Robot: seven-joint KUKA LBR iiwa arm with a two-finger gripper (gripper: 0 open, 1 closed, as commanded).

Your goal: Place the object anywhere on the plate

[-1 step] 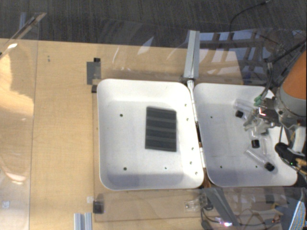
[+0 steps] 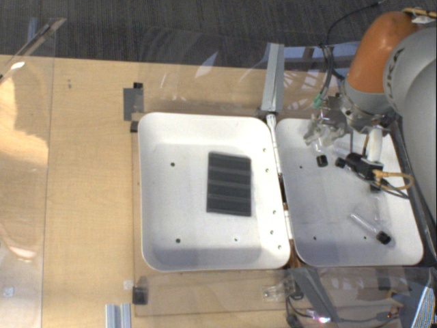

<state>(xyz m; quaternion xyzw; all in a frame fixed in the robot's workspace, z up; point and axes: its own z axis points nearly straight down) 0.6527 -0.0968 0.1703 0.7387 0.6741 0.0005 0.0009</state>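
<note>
Two white bins sit side by side on the wooden bench (image 2: 82, 203). Left bin (image 2: 157, 244) holds a dark ridged plate (image 2: 229, 184), lying flat near its middle. Right bin (image 2: 410, 251) holds a clear tube with a black cap (image 2: 369, 227) near its lower right corner. Gripper (image 2: 326, 130) hovers over that bin's upper left; its grasp cannot be told. No writing is legible.

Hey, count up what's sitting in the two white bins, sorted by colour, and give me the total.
Dark grey: 1, the ribbed plate in the left bin.
Clear with a black tip: 1, a small tube-like object in the right bin.
Total: 2.
The end effector hangs over the right bin's far end.
</note>
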